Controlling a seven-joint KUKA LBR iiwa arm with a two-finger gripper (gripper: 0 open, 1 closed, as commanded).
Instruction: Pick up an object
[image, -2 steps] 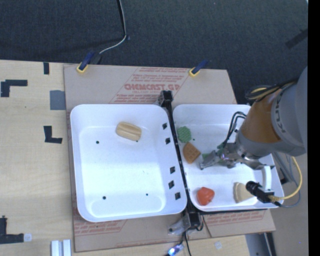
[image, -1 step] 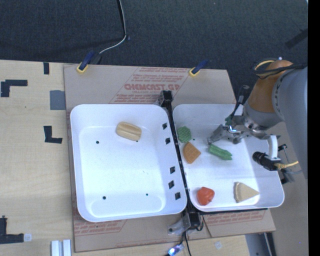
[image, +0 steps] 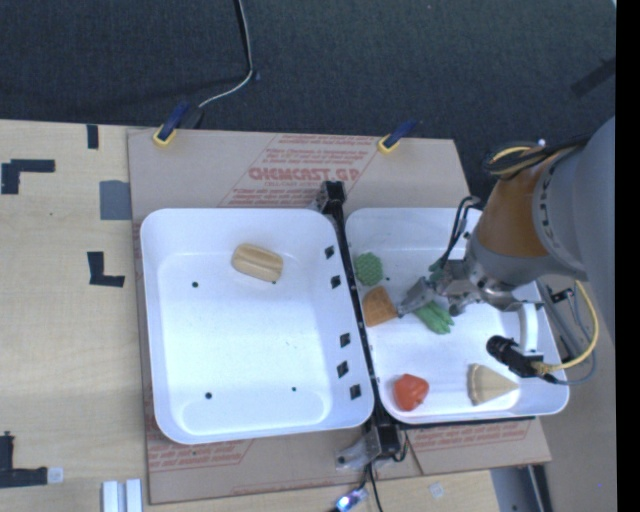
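Two white bins: left bin (image: 170, 300) has just one tan bread-roll thing (image: 257, 263). Right bin (image: 400, 228) has five items (all different): green bumpy piece (image: 369, 267), orange wedge (image: 378, 307), green leafy piece (image: 436, 318), red tomato-ish lump (image: 409, 391), pale wedge (image: 488, 385).

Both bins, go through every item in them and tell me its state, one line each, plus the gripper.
Bread roll: lying alone in the left bin.
Green ball: in the right bin, by the divider.
Orange wedge: resting beside the divider, just below the green ball.
Green toy: lying under the gripper.
Red toy: near the front wall.
Tan wedge: front right corner.
Gripper: low in the right bin, grip unclear.
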